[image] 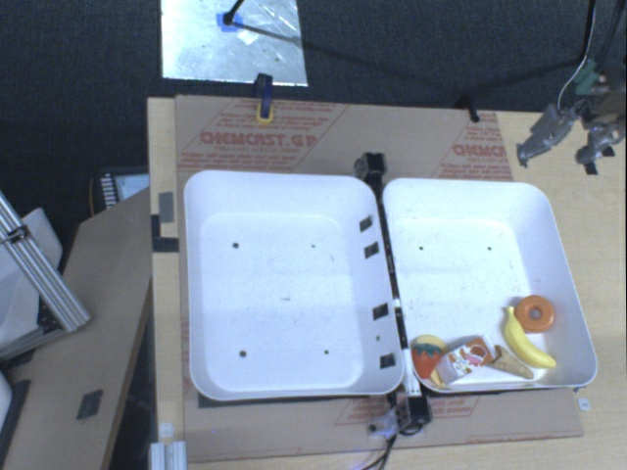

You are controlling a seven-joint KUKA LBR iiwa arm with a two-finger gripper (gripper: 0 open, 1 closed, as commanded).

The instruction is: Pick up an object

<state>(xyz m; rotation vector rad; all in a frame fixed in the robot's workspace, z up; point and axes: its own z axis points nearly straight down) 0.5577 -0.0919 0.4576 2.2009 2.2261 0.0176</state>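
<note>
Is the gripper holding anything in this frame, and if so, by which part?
Nothing is held. The gripper is up past the far right corner of the right bin, fingers spread with nothing between them. The banana and orange ring lie in the bin.

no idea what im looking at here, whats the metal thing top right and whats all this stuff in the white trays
One camera looks down at a slant on a bench with two shallow white bins side by side. The metal thing is a robot arm's gripper, hovering past the right bin's far corner, holding nothing. That bin's near corner holds small toy foods: a banana, an orange doughnut-like ring, a red and yellow fruit, a small printed packet and a brown piece. The left bin sits beside it.
</note>
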